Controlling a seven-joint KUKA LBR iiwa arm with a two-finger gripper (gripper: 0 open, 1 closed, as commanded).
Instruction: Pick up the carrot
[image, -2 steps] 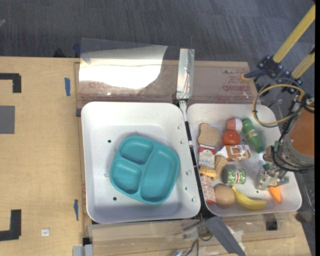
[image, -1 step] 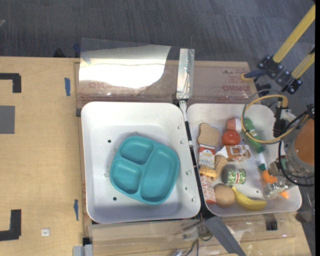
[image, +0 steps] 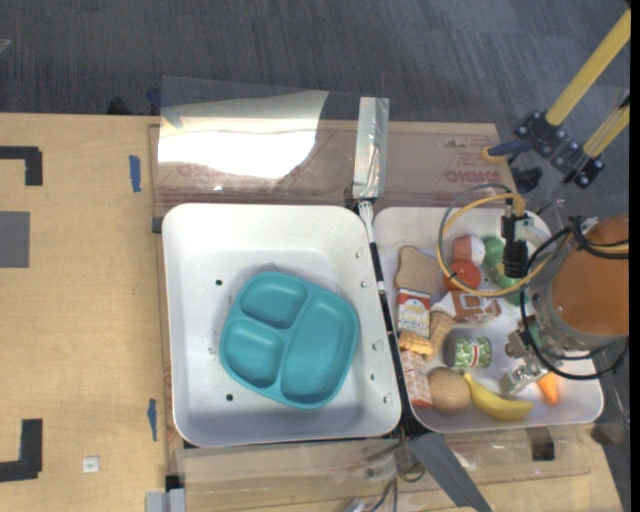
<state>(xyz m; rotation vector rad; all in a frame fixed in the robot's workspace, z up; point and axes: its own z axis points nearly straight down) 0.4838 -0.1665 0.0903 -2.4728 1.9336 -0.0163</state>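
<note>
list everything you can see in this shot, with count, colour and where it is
bins: 2, white, side by side on the bench
divided plate: 1, teal, middle of the left bin
carrot: 1, orange, near right corner of the right bin, beside the pincer
banana: 1, yellow, near edge of the right bin, left of the carrot
potato: 1, tan, left of the banana
green can: 1, green and white, centre of the right bin
bread slice: 1, brown, far left part of the right bin
other small food items: several, mixed colours, too cluttered to count
arm: 1, grey with an orange band, over the right bin
pincer: 1, metallic, low in the right bin next to the carrot
</note>
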